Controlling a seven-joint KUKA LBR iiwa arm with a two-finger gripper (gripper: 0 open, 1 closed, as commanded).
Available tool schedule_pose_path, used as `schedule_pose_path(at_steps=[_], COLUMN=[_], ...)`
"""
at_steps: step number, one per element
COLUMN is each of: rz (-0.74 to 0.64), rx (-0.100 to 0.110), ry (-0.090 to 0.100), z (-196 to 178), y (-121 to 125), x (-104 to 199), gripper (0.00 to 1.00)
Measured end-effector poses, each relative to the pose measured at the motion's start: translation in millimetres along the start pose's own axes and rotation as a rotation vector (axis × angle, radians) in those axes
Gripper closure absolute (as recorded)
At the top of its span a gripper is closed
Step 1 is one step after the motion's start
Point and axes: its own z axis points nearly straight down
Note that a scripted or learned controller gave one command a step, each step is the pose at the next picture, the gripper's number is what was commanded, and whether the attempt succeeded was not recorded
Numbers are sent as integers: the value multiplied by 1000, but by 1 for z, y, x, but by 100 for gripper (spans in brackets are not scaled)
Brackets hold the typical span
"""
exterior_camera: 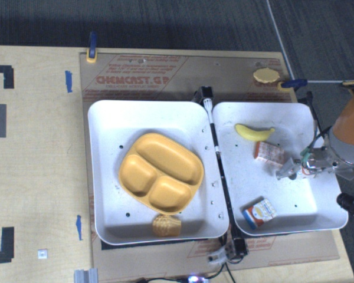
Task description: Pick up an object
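you see two white bins side by side on the bench. the left bin [100, 175] holds the biggest thing, a yellow divided tray [159, 171], lying a little tilted near the middle, probably just dropped there. at 6 o'clock from the tray, touching its edge, sits a small tan ridged piece [166, 224] against the bin's front wall.

the right bin [318, 217] has the smaller things, which are easier to grasp. a banana [253, 132] lies at 12 o'clock in this bin. just below it, at about 5 o'clock from the banana, is a small reddish packet [268, 152]. a small carton with red and blue print [259, 212] lies at 6 o'clock in the bin, well apart from the others.

the arm comes in from 3 o'clock, and the gripper [289, 171] is low over the right bin, just beside the reddish packet at its 4 o'clock. the packet looks like the thing you aim at, i judge. the metal parts blur together, so i cannot tell how the jaws stand, and nothing looks lifted yet.

a small round tan disc [266, 75] rests outside, at 12 o'clock from the right bin.
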Motion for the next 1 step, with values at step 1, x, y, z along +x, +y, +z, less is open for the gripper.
schedule_pose_path(at_steps=[1], rz=[-2], rx=[1], ry=[0], z=[-71], y=[-16], x=[63], gripper=[100])
